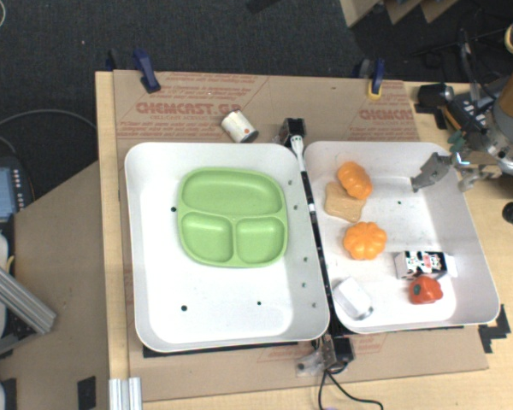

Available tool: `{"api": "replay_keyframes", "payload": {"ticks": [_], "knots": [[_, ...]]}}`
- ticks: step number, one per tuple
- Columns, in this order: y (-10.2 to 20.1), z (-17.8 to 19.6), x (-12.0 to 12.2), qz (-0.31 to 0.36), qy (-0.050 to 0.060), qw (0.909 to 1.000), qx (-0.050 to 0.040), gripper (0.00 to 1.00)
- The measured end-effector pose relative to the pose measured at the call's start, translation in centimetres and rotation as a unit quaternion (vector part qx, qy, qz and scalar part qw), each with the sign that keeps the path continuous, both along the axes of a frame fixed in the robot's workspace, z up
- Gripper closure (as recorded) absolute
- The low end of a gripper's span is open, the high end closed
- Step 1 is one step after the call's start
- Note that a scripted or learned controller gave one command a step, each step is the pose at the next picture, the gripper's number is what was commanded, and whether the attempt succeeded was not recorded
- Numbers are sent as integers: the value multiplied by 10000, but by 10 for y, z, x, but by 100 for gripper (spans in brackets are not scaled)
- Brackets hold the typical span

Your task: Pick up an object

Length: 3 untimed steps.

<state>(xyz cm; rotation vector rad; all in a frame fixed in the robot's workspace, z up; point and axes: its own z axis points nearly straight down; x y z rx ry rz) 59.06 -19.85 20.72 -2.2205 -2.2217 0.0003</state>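
Note:
The right bin holds several objects. An orange toy fruit rests against a tan block, with a round orange pumpkin-like toy just in front of them. A black-and-white box lies beside a red tomato-like toy, and a white object sits at the near left corner. My gripper hovers over the bin's far right corner, right of the orange fruit. It is open with nothing between its fingers.
A green divided plate lies in the left bin. A small white cylinder sits on the board behind the bins. Blue clamps grip the board's far edge. The arm's body fills the upper right.

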Motion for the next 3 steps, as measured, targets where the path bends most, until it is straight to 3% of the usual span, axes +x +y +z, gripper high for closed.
{"api": "replay_keyframes", "payload": {"ticks": [1, 2, 3], "knots": [[49, -128, 30, 20, 7, 10000, 15, 0], [106, -119, -16, 6, -23, 10000, -1, 0], [107, -119, -60, -20, -44, 10000, -6, 0]]}}
